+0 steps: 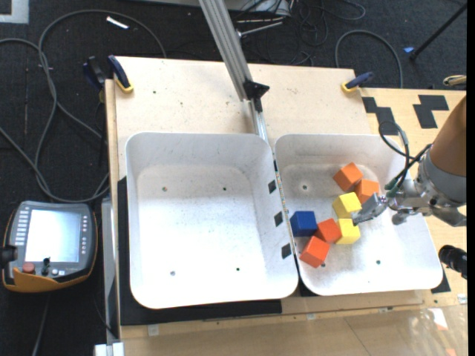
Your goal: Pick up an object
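Note:
Several small cubes lie clustered in the right bin [415, 269]. Two orange cubes [347, 175] [368, 188] sit toward the back. A yellow cube [345, 203] rests just in front of them, and a second yellow cube [349, 231] lies nearer the front. Beside that one is an orange cube [329, 229], and a red-orange cube [315, 251] lies closest to the front. A blue cube [303, 222] sits by the bin's left wall. My gripper [368, 212] reaches in from the right, low over the bin, its tip between the two yellow cubes and below the rear orange cube.
The left bin [148, 199] stands beside the right one, sharing a ridge with black markers [279, 217]. A metal post [226, 35] slants up from behind the bins. A teach pendant [48, 243] lies off the bench at left. Clamps [119, 76] hold the bench's back corners.

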Controlling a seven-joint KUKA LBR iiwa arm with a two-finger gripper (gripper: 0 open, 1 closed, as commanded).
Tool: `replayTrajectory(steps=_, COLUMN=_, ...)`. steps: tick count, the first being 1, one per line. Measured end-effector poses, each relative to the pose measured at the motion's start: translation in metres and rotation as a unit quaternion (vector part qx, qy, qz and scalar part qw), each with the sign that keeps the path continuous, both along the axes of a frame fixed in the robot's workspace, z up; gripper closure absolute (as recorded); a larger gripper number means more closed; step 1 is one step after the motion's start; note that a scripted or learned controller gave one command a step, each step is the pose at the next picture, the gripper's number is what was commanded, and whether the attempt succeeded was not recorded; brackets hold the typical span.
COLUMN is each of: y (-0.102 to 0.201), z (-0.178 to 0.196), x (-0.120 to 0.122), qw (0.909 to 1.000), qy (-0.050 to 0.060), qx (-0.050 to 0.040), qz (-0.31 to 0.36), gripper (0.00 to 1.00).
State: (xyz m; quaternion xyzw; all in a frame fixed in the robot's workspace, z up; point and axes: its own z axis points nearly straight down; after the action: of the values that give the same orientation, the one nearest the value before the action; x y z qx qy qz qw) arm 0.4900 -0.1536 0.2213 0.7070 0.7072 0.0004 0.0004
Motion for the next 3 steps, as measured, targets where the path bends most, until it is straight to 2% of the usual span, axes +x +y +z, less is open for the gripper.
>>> replayTrajectory(steps=1, y=-0.032, z=-0.069, x=0.068, qw=1.0, qy=0.001, qx=-0.0014, qz=0.001, gripper=0.0)
replayTrajectory(steps=2, y=-0.047, z=-0.106, x=0.106, qw=1.0, qy=0.0, qx=-0.0015, qz=-0.001, gripper=0.0)
replayTrajectory(steps=3, y=-0.037, z=-0.111, x=0.123, qw=1.0, qy=0.001, qx=0.0001, qz=-0.002, gripper=0.0)
